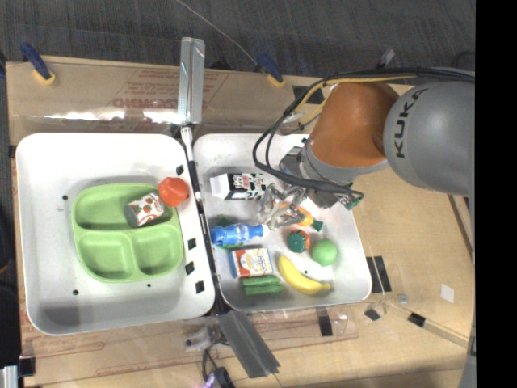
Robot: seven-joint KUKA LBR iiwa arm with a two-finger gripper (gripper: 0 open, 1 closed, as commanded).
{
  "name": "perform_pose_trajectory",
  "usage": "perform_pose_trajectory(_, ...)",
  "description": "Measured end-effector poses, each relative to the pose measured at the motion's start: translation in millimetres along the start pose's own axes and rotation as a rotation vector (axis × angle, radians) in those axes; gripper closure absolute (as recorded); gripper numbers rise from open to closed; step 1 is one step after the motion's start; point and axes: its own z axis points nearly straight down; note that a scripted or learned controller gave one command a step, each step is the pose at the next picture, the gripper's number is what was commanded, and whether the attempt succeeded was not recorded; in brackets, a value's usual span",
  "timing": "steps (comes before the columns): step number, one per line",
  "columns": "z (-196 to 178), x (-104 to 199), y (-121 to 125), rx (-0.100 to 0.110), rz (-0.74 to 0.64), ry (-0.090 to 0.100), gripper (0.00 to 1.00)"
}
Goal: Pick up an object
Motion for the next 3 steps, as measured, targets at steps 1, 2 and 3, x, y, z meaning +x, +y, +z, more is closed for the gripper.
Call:
perform_pose_trajectory(1, -126, -46, -33, 0.01, 0.049, -0.005, 1.0)
perform_pose_trajectory(2, -27, 1, -67, -0.009, -0.259, 0.006, 1.0)
perform_pose_trajectory(3, -41, -2, -68, -0.002, -0.262, 0.001, 1.0)
